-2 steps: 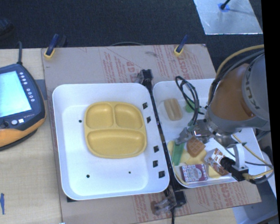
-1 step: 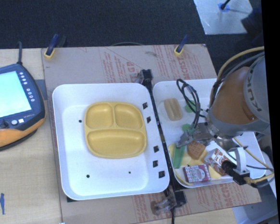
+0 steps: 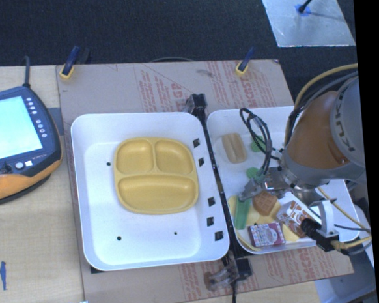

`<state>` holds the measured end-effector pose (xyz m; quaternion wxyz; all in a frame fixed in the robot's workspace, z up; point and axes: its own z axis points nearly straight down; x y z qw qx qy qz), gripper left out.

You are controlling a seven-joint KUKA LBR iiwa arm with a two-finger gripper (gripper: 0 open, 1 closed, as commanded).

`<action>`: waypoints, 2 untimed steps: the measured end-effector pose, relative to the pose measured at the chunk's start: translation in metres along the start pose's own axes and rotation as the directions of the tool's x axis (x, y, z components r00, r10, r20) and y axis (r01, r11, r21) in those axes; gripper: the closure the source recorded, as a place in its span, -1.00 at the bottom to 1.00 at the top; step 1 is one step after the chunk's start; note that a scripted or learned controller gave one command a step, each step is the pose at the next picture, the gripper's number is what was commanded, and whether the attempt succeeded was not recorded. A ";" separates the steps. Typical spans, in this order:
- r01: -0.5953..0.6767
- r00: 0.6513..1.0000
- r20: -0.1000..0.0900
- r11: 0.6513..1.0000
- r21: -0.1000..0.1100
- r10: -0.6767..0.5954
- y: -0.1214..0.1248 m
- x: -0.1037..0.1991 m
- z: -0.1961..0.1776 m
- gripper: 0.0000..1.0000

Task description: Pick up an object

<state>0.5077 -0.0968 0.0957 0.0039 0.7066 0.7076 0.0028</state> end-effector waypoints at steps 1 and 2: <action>0.001 1.000 0.002 1.000 0.000 -0.001 -0.001 0.003 0.000 -1.00; -0.001 1.000 -0.001 1.000 0.001 0.001 -0.003 -0.008 0.000 -1.00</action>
